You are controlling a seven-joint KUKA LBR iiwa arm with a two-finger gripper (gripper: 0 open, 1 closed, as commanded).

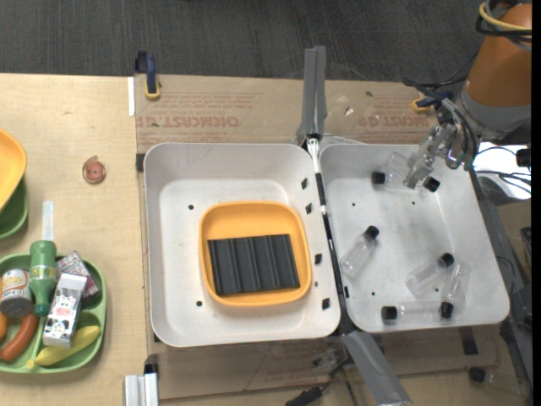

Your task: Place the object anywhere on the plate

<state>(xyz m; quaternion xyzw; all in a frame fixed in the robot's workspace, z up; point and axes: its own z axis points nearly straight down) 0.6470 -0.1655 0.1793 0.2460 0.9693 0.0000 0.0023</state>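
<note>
Gripper (pixel 423 169) low over far-right corner of right bin (pixel 486 227), tip right at a small clear bottle (pixel 417 176); open or shut: can't tell, too blurred w/ transparent plastic. Bottle see-through, nearly colourless, black cap toward bin centre, lying tilted on white floor. More clear black-capped bottles (pixel 358 250) scattered thru same bin, one just beside it to the left. Orange plate (pixel 211 227) in left bin (pixel 169 193), well apart, w/ dark ribbed slab (pixel 254 263) on it.
</note>
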